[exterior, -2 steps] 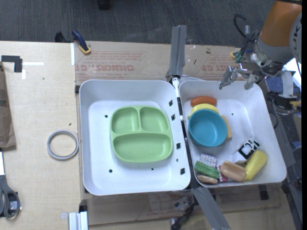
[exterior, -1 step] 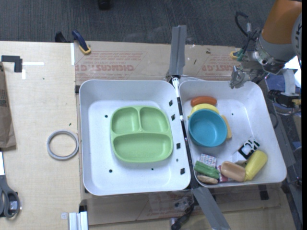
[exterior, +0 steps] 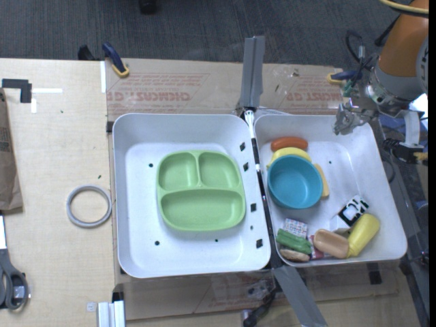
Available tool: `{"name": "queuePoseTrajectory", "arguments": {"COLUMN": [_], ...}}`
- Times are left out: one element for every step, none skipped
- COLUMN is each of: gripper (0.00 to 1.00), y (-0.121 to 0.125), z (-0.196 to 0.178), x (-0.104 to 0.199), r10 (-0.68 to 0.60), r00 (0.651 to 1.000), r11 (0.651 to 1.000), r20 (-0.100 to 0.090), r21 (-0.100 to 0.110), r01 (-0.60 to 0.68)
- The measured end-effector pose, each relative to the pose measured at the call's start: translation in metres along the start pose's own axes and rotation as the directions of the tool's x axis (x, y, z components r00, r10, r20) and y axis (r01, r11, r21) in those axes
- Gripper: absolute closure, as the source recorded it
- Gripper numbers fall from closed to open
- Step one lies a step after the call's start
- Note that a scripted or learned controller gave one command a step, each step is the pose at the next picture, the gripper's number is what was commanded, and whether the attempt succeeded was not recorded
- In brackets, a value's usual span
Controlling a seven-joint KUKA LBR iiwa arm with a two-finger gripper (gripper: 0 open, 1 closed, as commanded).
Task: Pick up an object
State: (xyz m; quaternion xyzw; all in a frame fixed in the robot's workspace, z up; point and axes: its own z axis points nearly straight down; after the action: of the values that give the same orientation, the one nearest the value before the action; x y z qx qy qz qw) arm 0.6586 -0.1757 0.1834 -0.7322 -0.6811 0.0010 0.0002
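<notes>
1. The worktop (exterior: 54,148) is pale, smooth board; a brown cardboard sheet (exterior: 177,87) lies on it behind the bins, printed with red lettering that sits upside down and is too faint to read with confidence.
2. The left bin (exterior: 129,244) is shallow white plastic with rounded corners; it holds a light green divided plate (exterior: 201,191), matte, with three compartments.
3. The right bin (exterior: 381,182) is the same white plastic and touches the left bin along a black-clipped seam.
4. The arm (exterior: 405,43), grey with an orange band, reaches in at the top right; its gripper (exterior: 346,122) hangs over the far right corner of the right bin. Whether the fingers are apart or together cannot be told at this size.
5. A round blue bowl (exterior: 294,182) sits in the right bin on a yellow object, with an orange hot-dog-like piece (exterior: 289,144) just behind.
6. Along the near edge of the right bin lie a yellow banana-shaped toy (exterior: 363,231), a tan bread-like toy (exterior: 330,242), a green piece (exterior: 293,240) and a small black-and-white packet (exterior: 352,211) whose print is illegible.
7. A grey tape ring (exterior: 88,205) rests on the worktop left of the bins.
</notes>
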Motion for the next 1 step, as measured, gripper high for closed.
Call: {"name": "queuePoseTrajectory", "arguments": {"gripper": [1.0], "y": [-0.035], "z": [0.092], "x": [-0.0064], "r10": [-0.046], "r00": [0.999], "r11": [0.999], "r20": [0.0], "r21": [-0.001], "r01": [0.046]}}
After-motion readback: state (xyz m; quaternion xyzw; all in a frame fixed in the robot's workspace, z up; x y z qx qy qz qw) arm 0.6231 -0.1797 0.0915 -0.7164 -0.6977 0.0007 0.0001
